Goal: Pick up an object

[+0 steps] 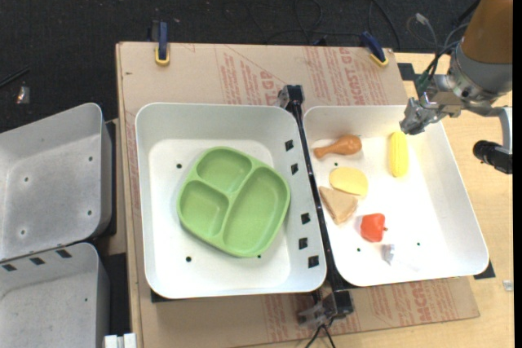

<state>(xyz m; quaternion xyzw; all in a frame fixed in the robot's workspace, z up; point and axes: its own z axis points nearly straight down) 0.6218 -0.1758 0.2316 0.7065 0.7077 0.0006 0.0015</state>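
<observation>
— Nearest my camera, what did you make out?

— Grey flat trays at the left, cut off by the frame's edge. Then the left bin with a green divided plate.

— Any writing?

— Red print on the cardboard, reversed; I couldn't read it.

— The right bin?

— I saw a drumstick, yellow slice, tan wedge, red piece, a small grey scrap I couldn't identify, and a corn cob.

— The arm?

— It reached in from the right, gripper just above the corn cob; I couldn't tell its fingers' state.

Gripper hangs just above yellow corn in right bin.
</observation>
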